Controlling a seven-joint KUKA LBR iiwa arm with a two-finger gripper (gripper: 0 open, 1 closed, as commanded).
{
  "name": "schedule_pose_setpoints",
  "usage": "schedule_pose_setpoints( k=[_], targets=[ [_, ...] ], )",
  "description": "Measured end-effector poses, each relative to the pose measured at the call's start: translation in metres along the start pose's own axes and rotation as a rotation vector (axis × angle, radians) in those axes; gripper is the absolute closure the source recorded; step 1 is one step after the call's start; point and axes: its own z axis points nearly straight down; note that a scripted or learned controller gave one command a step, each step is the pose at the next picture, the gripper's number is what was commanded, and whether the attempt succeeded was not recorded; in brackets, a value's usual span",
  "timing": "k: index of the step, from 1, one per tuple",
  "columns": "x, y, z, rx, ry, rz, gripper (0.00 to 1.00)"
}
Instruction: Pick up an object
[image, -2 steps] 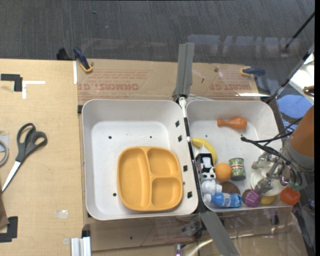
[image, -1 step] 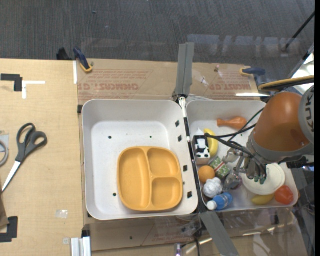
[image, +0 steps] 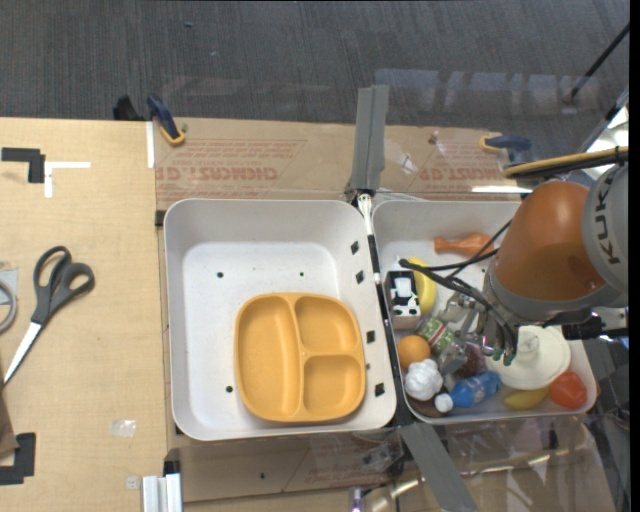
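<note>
The arm comes in from the right, its orange band (image: 545, 245) over the right bin (image: 455, 212). My gripper (image: 468, 335) is low among the clutter in that bin, over a green packet (image: 437, 330) and just above a blue bottle (image: 476, 390). Close around it lie an orange fruit (image: 412, 350), a white lumpy toy (image: 423, 380), a white rounded object (image: 537, 360), a yellow banana (image: 425, 288) and a black-and-white box (image: 404, 294). The arm hides the bin's right middle part.
A yellow divided plate (image: 300, 357) lies in the left bin (image: 200, 300). An orange carrot-like piece (image: 462, 243), a red item (image: 568, 390) and a second yellow piece (image: 524, 399) are also in the right bin. Scissors (image: 48, 290) lie on the bench at left.
</note>
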Motion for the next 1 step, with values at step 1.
schedule_pose_setpoints(
  k=[1],
  targets=[
    [0.0217,-0.0064,-0.0003,0.001,-0.002,0.147,0.0]
  ],
)
